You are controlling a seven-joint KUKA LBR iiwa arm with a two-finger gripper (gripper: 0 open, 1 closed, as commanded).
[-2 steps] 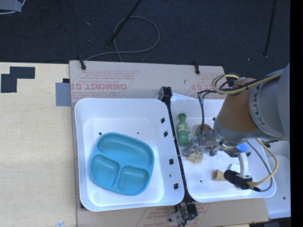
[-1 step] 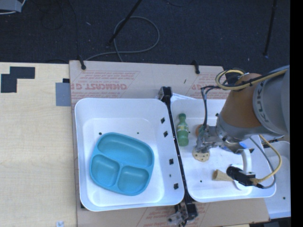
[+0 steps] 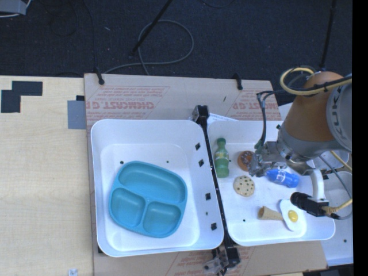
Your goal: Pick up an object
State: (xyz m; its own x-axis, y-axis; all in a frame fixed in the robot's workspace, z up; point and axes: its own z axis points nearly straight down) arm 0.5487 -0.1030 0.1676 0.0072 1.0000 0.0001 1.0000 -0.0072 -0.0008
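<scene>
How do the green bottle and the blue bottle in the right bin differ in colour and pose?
The green bottle is green with a yellowish middle; the blue bottle is bright blue. The green bottle lies near the bin divider, pointing up the picture; the blue bottle lies crosswise beside the claw. Both are small toy bottles in the right bin.

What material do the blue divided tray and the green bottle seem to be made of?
The blue divided tray looks like moulded plastic with a smooth, slightly matte finish: even colour, rounded compartment edges, soft highlights. The green bottle in the right bin also seems to be plastic, probably a toy, with a light gloss; it is too small to be sure.
</scene>
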